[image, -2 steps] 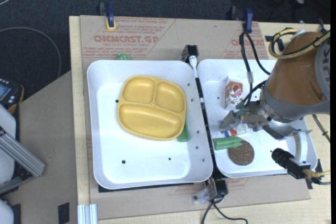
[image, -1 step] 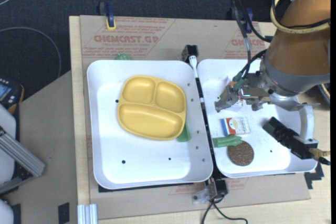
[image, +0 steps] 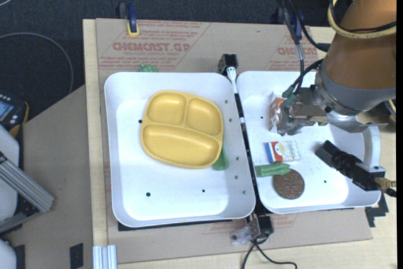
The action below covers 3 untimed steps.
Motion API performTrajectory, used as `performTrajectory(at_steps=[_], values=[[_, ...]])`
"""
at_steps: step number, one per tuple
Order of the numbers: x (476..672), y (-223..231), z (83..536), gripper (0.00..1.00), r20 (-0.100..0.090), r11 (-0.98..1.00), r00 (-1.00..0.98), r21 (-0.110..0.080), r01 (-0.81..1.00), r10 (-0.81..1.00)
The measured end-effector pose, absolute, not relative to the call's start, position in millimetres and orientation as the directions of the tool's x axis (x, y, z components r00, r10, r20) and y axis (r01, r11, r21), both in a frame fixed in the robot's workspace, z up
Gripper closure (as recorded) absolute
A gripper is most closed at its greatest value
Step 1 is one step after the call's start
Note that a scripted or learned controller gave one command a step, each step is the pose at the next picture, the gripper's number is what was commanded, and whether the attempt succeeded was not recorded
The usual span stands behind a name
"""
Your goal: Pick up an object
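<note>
The gripper (image: 291, 125) is hanging low over the back half of the right bin (image: 259, 89), the arm reaching in from the right, and from where I'm standing I can't tell whether it is open or closed. It is sitting right against an orange-brown packet (image: 276, 111), which is lying just to its left on the bin floor; nothing is visibly being held. Nearer the front of that bin, a small red, white and blue card (image: 283, 150) is lying flat, a green piece (image: 272, 169) is resting just in front of it, and a round brown disc (image: 289, 185) is sitting beside the green piece at the front. In the left bin (image: 179, 195), a yellow divided plate (image: 182, 129) is taking up the middle, with a bit of green (image: 220, 161) poking out from under its right edge.
</note>
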<state>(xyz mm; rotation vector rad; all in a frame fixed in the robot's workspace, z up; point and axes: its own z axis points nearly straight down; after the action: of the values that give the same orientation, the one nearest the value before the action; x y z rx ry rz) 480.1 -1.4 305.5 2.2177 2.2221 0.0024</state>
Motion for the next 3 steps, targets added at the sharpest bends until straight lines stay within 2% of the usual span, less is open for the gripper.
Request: performTrajectory(at_steps=[1, 2, 3], values=[[480.3, 78, 412, 1.00, 0.004, 0.010, -0.010, 0.014, 1.000, 1.000], [479.6, 136, 503, 1.00, 0.005, 0.009, -0.009, 0.013, 1.000, 1.000], [478.5, 223, 513, 1.00, 0.004, 0.011, -0.011, 0.004, 1.000, 1.000]])
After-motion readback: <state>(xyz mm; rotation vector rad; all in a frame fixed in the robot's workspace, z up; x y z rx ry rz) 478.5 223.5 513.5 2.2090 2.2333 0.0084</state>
